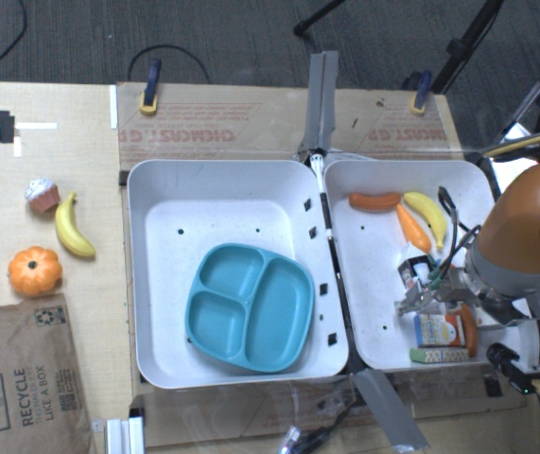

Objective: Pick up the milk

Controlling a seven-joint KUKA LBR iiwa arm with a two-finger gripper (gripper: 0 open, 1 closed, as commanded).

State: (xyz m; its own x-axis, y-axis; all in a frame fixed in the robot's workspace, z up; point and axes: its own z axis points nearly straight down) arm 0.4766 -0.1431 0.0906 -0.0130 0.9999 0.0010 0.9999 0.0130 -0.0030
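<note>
**Milk carton waits just under the arm's gripper**

The small white-and-blue milk carton lies flat in the right white bin, directly below the gripper, handy for a downward grab. Whether the gripper is spread or closed, I cannot tell; an orange carrot lies beyond

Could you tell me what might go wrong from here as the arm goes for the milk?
1. The milk lies in the right bin tight against a sausage and a green item, so the gripper might catch a neighbour instead.
2. The carton sits near the bin's front wall, leaving little room to close around it.
3. The arm's bulk covers part of the carton, so the grasp may be hard to confirm.
</note>
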